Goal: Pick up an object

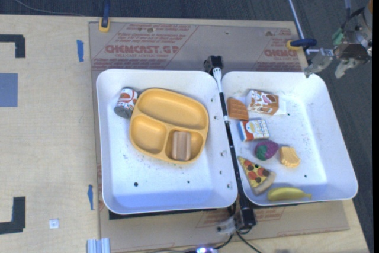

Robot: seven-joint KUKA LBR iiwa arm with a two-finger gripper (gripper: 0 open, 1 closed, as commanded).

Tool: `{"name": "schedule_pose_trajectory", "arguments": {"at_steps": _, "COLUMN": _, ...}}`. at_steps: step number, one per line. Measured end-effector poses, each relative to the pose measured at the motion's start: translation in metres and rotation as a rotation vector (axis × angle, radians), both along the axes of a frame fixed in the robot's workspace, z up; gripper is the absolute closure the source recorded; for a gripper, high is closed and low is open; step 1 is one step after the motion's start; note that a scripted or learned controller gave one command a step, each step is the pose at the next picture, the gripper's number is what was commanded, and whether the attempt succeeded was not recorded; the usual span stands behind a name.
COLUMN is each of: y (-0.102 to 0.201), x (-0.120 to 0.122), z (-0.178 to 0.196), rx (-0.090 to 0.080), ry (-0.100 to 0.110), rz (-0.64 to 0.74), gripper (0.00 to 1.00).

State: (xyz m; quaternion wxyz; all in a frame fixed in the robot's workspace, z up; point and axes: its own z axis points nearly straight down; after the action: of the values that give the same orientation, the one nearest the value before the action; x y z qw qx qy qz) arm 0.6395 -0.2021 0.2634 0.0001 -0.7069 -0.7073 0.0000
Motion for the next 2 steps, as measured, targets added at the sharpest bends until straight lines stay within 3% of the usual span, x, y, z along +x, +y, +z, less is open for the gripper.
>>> {"name": "schedule_pose_trajectory", "arguments": {"at_steps": 1, "y": -0.006, "x": -0.055, "z": -0.096, "rx": 0.000, "ry": 0.001, "rz": -0.001, "gripper": 0.00}}
{"name": "schedule_pose_trajectory", "arguments": {"at_steps": 2, "y": 0.004, "x": -0.083, "z": -0.168, "rx": 0.000, "ry": -0.002, "rz": -0.001, "gripper": 0.00}}
